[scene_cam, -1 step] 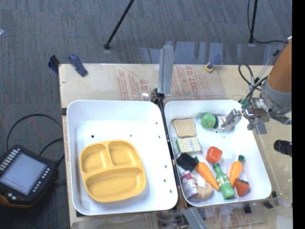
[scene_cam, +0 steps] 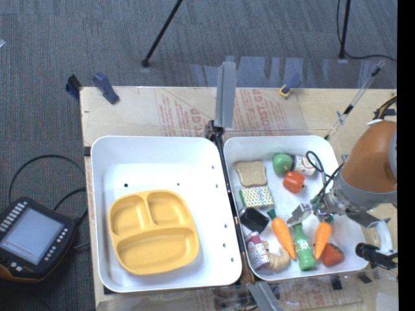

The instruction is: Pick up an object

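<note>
The right bin (scene_cam: pixel 324 144) holds several toy foods. At its back lie a bread slice (scene_cam: pixel 251 172), a green fruit (scene_cam: pixel 281 162), a red fruit (scene_cam: pixel 293 181) and a small jar (scene_cam: pixel 306 164). Toward the front are a patterned box (scene_cam: pixel 257 196), a black block (scene_cam: pixel 254 219), a carrot (scene_cam: pixel 282 235), a green bottle (scene_cam: pixel 303 243), a second carrot (scene_cam: pixel 322 237) and a red piece (scene_cam: pixel 332 254). My gripper (scene_cam: pixel 311 214) hangs open just above the green bottle's top, between the two carrots, with nothing held in it.
A yellow divided plate (scene_cam: pixel 154 230) lies in the left bin (scene_cam: pixel 104 173). A maroon-labelled bottle (scene_cam: pixel 258 250) and a beige pastry (scene_cam: pixel 280 260) crowd the right bin's front edge. A grey post (scene_cam: pixel 225 99) rises behind the bins. A tablet (scene_cam: pixel 29 235) lies on the floor at left.
</note>
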